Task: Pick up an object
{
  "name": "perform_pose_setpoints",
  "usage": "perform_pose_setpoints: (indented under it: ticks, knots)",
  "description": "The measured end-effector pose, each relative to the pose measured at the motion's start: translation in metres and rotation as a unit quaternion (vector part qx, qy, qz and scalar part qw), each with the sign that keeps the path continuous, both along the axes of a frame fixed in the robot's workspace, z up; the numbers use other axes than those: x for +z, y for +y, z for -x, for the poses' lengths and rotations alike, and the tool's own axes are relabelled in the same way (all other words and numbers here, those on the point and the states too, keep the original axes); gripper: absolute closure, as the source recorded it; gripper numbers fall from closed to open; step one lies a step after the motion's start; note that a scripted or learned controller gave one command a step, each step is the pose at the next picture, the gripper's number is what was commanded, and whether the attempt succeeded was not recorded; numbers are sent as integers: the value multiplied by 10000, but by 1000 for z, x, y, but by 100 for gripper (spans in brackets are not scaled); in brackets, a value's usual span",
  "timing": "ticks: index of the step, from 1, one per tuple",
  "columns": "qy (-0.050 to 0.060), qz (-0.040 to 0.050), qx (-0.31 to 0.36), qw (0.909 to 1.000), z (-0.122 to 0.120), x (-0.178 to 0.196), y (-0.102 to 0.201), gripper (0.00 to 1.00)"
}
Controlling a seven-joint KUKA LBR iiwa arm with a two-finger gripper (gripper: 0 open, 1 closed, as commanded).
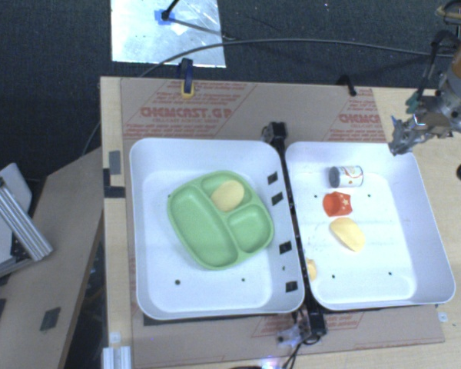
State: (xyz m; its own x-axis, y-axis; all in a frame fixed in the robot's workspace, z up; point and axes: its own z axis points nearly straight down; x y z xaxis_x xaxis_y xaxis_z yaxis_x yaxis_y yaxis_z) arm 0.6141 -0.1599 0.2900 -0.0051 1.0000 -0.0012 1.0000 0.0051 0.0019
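Observation:
The right bin (415, 229) holds a small white and grey can (346, 176) lying on its side, a red piece (337, 203) just below it, and a yellow lemon-shaped piece (348, 234) below that. A small yellow bit (311, 269) lies at that bin's lower left edge. In the left bin (150, 206) sits a green divided plate (215, 221) with a yellow piece (228, 195) in its upper compartment. My gripper (403, 135) hangs above the right bin's upper right corner, well away from all the objects, with nothing seen in it.
A black divider with clips (280, 191) runs between the bins. Both bins rest on a cardboard sheet (215, 106). A foil square (165, 21) lies on the dark floor at the back. A metal rail (15, 221) juts in at the left.

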Motion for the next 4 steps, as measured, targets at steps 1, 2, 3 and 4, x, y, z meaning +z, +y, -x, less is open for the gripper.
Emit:
perform_pose_setpoints:
  ticks: [1,2,3,4]
  knots:
    - [-4,-1,1,10000,-12,-4,57,100]
    - [-3,-2,0,10000,-19,-24,110,100]
    - [1,-4,1,10000,-19,-39,158,100]
    - [-6,-5,0,10000,-35,-37,205,100]
